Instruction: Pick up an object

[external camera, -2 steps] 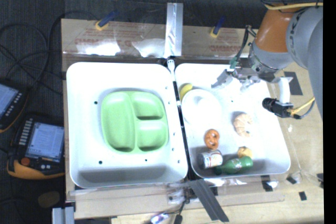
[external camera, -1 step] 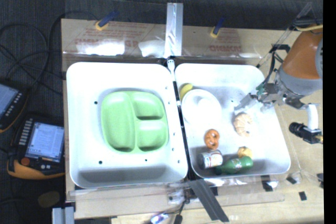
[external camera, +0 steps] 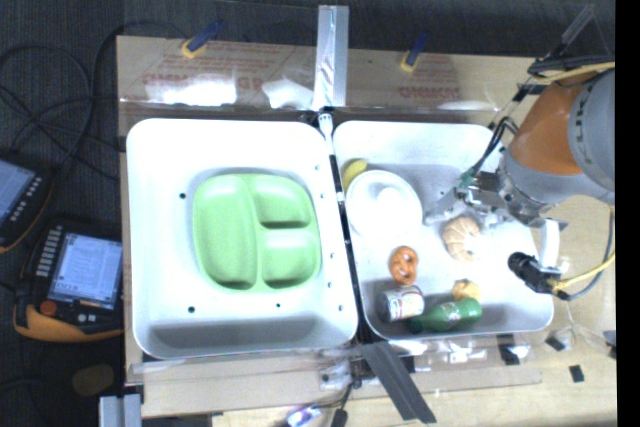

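In the right bin [external camera: 440,150] my gripper [external camera: 468,202] hangs low, just above and touching distance from a tan bread roll [external camera: 461,236]. From this angle I cannot make out if the roll is held. To the left lie a white bowl [external camera: 384,201] and a yellow piece [external camera: 354,172]. Nearer the front lie an orange pretzel [external camera: 404,262], a small can [external camera: 402,303], a green bottle [external camera: 448,315] and a small yellow-brown piece [external camera: 464,290].
A green divided plate [external camera: 256,229] sits in the left bin [external camera: 160,315]. The arm with its orange band [external camera: 545,135] covers the right bin's far right side. A metal post [external camera: 331,55] stands behind the wall between the bins.
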